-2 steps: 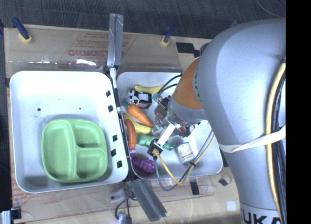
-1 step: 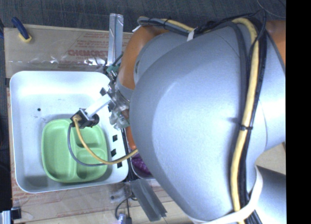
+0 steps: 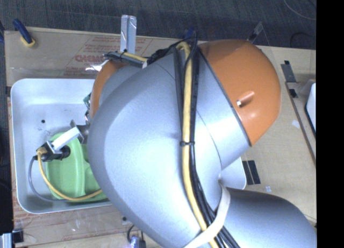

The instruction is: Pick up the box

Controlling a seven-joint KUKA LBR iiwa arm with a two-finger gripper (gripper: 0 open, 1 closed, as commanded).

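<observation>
The grey and orange arm point(image 3: 177, 134) covers most of the camera view and reaches down into the left bin point(image 3: 24, 107). A pale green thing point(image 3: 70, 174) with rounded edges lies in the near part of that bin, below the arm's end. I cannot tell whether it is the box. The gripper point(image 3: 80, 132) sits just above the green thing's upper edge, mostly hidden behind the arm's body. Nothing can be seen held in it.
A small teal-green scrap point(image 3: 86, 100) peeks out at the arm's left edge. The right bin is almost wholly hidden by the arm. Brown bench board point(image 3: 80, 48) runs behind the bins, with a blue and yellow clamp point(image 3: 24, 33) at its far left corner.
</observation>
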